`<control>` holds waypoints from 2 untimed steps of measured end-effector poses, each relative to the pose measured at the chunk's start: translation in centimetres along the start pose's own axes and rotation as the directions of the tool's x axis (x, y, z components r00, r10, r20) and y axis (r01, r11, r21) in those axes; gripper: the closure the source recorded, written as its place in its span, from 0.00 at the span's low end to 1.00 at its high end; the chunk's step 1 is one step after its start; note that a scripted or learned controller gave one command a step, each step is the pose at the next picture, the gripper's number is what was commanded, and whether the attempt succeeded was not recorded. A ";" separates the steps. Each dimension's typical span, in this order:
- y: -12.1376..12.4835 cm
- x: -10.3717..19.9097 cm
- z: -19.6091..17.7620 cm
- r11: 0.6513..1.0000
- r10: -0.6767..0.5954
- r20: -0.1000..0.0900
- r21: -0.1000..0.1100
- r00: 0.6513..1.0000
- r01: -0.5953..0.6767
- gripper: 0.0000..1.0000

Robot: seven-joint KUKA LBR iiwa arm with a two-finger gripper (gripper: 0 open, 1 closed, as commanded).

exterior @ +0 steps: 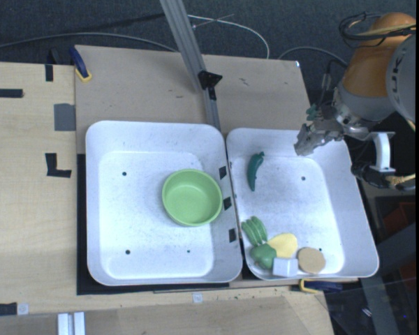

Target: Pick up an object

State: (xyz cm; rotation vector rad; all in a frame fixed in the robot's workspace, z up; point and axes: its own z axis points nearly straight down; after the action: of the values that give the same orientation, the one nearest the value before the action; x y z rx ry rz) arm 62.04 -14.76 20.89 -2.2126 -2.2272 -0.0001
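Note:
My gripper (304,146) hangs over the back right corner of the right bin (335,187), with nothing visible between its fingers. A teal, pepper-shaped toy (254,169) lies in the back left part of that bin, to the gripper's left. At the bin's front edge sits a cluster: a green leafy piece (255,229), a green round piece (263,255), a yellow piece (284,243), a tan round disc (311,259) and a small pale block (285,266). A light green bowl (191,197) stands upright in the left bin (119,215).
A grey metal pole (188,40) slants across the bench toward the gap between the bins. Cables (230,26) lie on the dark floor behind the bench. A blue and yellow clamp (79,64) grips the bench's back left corner.

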 end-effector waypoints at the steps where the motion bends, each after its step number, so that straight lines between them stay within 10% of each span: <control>1: 0.3 5.5 -1.3 1.000 -0.001 0.000 -0.002 1.000 0.001 1.00; 2: -0.4 10.7 -0.7 1.000 0.000 0.000 0.001 1.000 0.000 1.00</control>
State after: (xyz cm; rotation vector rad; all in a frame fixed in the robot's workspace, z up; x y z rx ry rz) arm 61.57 -4.02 21.66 -2.2117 -2.2266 0.0015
